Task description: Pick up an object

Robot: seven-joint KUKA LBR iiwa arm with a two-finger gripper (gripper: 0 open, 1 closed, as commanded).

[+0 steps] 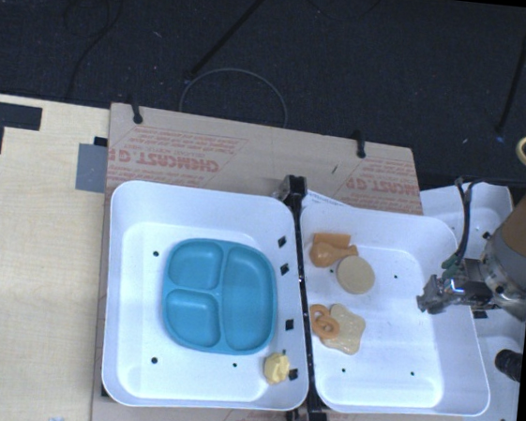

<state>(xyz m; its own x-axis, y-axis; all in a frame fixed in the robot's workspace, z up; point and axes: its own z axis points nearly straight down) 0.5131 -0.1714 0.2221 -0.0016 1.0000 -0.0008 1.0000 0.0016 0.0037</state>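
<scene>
Right, looking down from the one camera, two white bins sit side by side on the bench. The left bin [138, 228] carries a blue divided tray [218, 295], its long axis running roughly top to bottom of the view, tilted slightly. Down at that bin's lower right corner sits a small yellow lump [276, 368], just beside the divider between the bins.

Over in the right bin [413, 382], four pieces cluster on the left side. There's an orange piece [328, 250] near the top, its long axis lying across the view, and a round beige disc [356, 275] touching it on the lower right. Below them, an orange pretzel shape [323, 323] rests against a pale yellow flat piece [347, 330]; which overlaps which is hard to tell.

And the gripper [436, 298] hangs over the bin's right side, well apart from the cluster, pointing left. Nothing sits between its fingers, though whether they're spread or closed, I cannot tell. The grey arm [511, 271] comes in from the right edge.
</scene>
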